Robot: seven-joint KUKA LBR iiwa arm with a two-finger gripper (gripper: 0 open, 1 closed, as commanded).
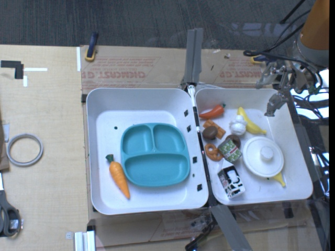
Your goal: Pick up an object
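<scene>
From the overhead camera, the gripper point(274, 104) hangs above the far right corner of the right bin point(301, 192); whether its claw is spread or closed cannot be told. Its likeliest target, the toy banana point(250, 123), lies just below it, beside a white garlic bulb point(238, 125) and near the white lidded bowl point(264, 156). The banana looks light, stiff and smooth plastic, likely slippery; pinching across its curved middle seems safest. A second yellow piece point(279, 179) is mostly hidden under the bowl.
</scene>
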